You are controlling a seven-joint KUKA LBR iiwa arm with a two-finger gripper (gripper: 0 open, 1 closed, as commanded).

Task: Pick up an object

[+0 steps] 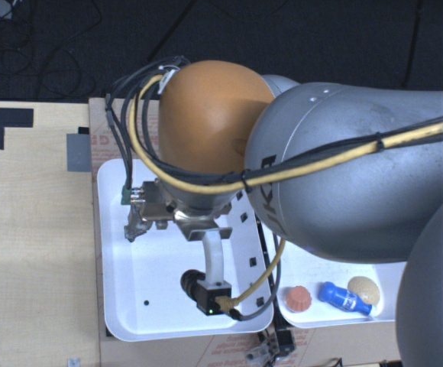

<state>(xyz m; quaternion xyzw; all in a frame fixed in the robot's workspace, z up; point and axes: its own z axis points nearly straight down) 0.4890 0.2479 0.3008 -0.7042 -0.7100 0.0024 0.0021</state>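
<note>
The grey arm with its orange band reaches in from the right and hangs over the left bin (122, 312). My gripper (139, 224) is low over that bin's upper left part, seen from above as a metal block; nothing shows in its grasp. In the right bin (336, 321), along its front edge, lie a round red-orange object (298, 298), a blue bottle-shaped object (342, 297) and a tan ball (364, 288). The arm hides most of the right bin.
A small dark speck (146, 304) marks the left bin's floor near the front. The pale wooden bench (30, 243) stretches to the left, with black and grey patches (76, 151) at its back. The bins' raised rims stand around the gripper.
</note>
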